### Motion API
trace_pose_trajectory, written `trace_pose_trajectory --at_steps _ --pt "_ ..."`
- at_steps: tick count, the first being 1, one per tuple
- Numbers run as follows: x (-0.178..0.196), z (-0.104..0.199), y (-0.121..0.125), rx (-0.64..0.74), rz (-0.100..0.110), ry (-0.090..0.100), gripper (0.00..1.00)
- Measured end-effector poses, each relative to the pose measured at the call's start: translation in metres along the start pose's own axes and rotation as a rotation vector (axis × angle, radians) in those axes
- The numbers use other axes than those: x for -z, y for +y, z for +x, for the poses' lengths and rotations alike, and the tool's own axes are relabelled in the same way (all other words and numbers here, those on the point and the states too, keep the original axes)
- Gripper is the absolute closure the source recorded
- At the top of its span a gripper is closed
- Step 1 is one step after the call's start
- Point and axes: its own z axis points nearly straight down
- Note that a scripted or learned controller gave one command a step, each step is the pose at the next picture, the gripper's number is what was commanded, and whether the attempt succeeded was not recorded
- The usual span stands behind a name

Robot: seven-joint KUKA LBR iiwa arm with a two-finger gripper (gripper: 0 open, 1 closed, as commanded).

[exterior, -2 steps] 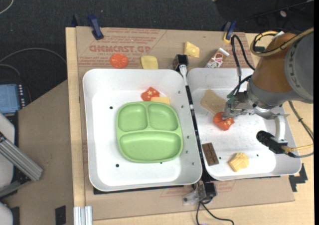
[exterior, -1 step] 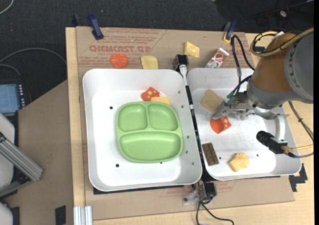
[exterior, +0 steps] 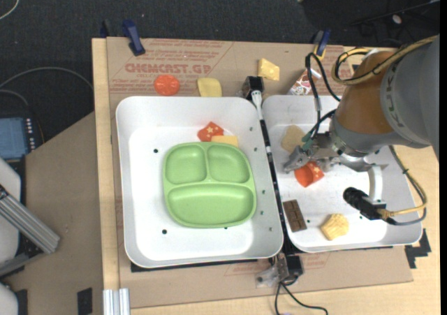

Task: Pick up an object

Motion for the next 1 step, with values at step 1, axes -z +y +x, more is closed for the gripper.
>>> trace_pose_trajectory --at_steps 1 --pt "0.0108 -0.0017 0.0004 -0.003 -0.003 -0.002 1.00"
